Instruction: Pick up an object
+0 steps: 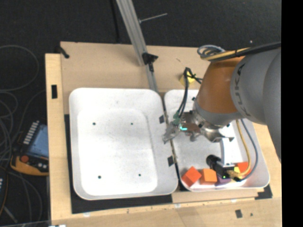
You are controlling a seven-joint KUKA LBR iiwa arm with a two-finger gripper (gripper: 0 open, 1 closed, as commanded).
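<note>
My gripper (171, 133) hangs low over the left edge of the right bin (263, 176), close to the divide between the two bins. Nothing shows between it and the bin floor. Along the right bin's front wall lie an orange-red block (191, 175) and an orange block (209, 175), side by side. A purple piece (222, 181) and another orange-red piece (242, 167) lie further right. The blocks are in front of and to the right of the gripper, apart from it.
The left bin (75, 126) lies beside the right one, its white floor bare. A slanted metal rail (135, 27) rises behind the bins. The bulky grey and orange arm (227, 89) covers the rear of the right bin.
</note>
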